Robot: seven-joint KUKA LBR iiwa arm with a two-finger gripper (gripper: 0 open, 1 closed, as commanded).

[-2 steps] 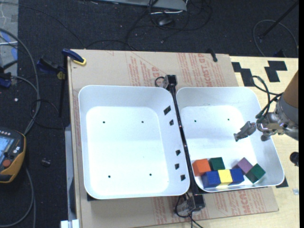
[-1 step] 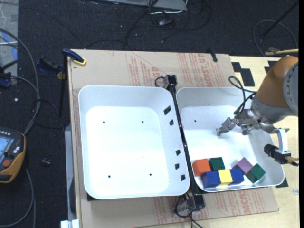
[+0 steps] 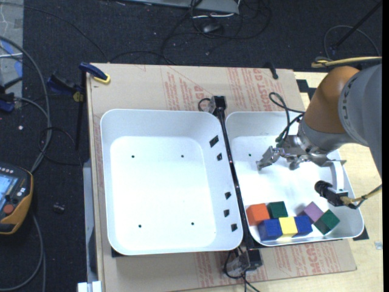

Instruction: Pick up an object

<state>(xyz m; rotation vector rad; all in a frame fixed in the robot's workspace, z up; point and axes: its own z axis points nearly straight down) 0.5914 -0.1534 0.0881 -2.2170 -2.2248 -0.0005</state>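
Arm: your grey arm comes in from the right, orange band up near the top right, and it's bent over the right bin.

Gripper: the gripper hangs over the upper middle of the right bin, fingers pointing left toward the divider.

Fingers: honestly you can't tell from this angle whether they're spread or closed, it's just a grey tangle of metal. You can see nothing between them.

Blocks: your pickable stuff is all bunched along the near edge of the right bin, well apart from the gripper. Orange block sits furthest left, with a dark green block just beside it.

Front row: blue block, yellow block and a second blue block are lined up touching each other, right against the bin's near wall.

Corner: purple block and another green block sit at the right end of the cluster, touching.

Left bin: the left bin has white walls and floor with a few small dark dots on the floor.

Bench: both bins sit on a cardboard sheet with red print, and a blue and yellow clamp is at its far left corner.

Floor: cables run over the dark carpet, and you've got a yellow and black handheld unit at the left edge.
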